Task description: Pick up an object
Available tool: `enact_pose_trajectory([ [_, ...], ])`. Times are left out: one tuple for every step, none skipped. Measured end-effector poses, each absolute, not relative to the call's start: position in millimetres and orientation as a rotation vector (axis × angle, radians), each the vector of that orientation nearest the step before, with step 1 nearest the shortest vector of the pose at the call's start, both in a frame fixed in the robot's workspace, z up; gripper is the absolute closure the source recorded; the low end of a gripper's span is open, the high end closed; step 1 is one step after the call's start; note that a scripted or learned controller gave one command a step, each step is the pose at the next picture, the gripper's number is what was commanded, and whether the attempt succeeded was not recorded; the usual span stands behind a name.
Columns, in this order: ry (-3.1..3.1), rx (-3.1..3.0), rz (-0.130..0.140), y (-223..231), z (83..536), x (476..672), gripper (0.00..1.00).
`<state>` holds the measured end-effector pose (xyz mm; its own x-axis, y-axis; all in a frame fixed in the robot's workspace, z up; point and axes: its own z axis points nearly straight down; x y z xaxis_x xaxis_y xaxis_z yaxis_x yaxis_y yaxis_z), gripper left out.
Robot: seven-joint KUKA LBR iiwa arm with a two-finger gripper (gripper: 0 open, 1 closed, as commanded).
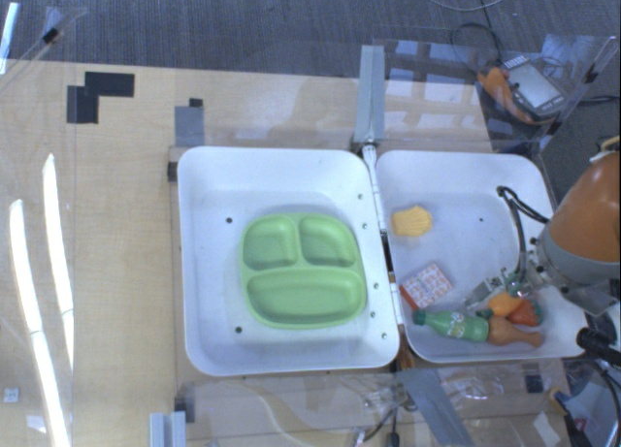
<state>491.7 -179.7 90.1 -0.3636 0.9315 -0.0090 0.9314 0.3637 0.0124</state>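
While the arm [582, 227] leans in from the right, its gripper [500, 290] sits low over the near right corner of the right bin [456, 178]; whether the fingers are apart or together cannot be told, since they merge with the clutter beneath.

Right bin, contents: yellow toy [411, 221], alone toward the far left; small checked card [427, 286], near centre; green bottle [454, 325] lying along the near wall; orange carrot-like piece [514, 307] and brown drumstick-like piece [514, 335], bunched just beside the gripper.

Left bin [209, 241], contents: green divided tray [302, 271], centred.

Handling note: the likely target is the orange piece beneath the gripper. A sound grasp probably means straddling one item only, clear of the bottle and the bin wall, then lifting straight up.
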Motion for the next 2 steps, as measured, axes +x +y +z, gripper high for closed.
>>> enact_pose_trajectory([
  [2.58, 1.761, 0.015, -178.4, 101.8, 494.7, 1.0],
  [2.579, 1.762, 0.015, -178.5, 101.7, 494.6, 0.0],
])
